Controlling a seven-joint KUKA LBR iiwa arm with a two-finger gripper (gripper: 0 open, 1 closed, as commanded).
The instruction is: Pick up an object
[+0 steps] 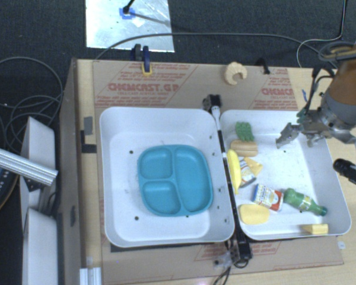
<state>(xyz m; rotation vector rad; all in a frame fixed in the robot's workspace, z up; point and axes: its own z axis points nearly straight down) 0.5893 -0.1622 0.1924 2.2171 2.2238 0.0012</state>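
Note:
My gripper hangs open over the upper right part of the right bin, and nothing sits between its fingers. Left of it lie a green toy and a tan bun. Against the bin's left wall rest a yellow banana and a yellow wedge. Nearer the front are a small red and white carton, a green bottle on its side, a yellow round piece and a yellow block.
The left bin holds a blue divided plate. A cream-coloured piece lies on the cardboard behind the bins. A blue and yellow clamp stands at the board's back edge.

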